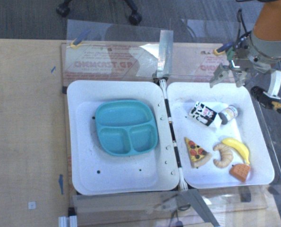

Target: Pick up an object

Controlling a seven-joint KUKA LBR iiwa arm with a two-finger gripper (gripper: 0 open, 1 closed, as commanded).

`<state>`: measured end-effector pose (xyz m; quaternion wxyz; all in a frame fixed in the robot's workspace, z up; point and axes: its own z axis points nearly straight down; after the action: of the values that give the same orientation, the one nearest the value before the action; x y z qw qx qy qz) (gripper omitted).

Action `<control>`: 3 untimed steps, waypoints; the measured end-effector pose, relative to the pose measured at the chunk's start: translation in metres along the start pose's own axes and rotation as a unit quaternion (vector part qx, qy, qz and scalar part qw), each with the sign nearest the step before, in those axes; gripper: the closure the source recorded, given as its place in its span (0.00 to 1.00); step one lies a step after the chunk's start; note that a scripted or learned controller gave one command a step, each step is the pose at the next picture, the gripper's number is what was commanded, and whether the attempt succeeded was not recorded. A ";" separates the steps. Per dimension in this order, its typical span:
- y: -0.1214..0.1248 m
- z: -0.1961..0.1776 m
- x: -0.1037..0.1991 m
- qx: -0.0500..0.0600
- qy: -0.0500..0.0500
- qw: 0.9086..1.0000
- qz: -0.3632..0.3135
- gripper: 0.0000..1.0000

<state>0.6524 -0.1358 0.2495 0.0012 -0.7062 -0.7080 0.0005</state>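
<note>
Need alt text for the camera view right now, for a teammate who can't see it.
The gripper hovers open over the right bin's back rim, holding nothing. That bin holds a milk carton, can, pizza slice, croissant, banana and waffle; the left bin holds a teal divided plate.

Dark grey carpet — chair base — tan bench.

A teal divided plate lies in the left white bin, with chair casters at twelve o'clock.
</note>
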 end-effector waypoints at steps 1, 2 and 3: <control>-0.024 0.099 0.008 -0.001 0.000 1.000 0.000 0.00; -0.033 0.161 0.025 -0.005 -0.001 1.000 0.002 0.00; -0.032 0.150 0.024 -0.008 -0.001 1.000 0.003 1.00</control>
<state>0.6204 -0.1115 0.0993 -0.0052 -0.7087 -0.7055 -0.0042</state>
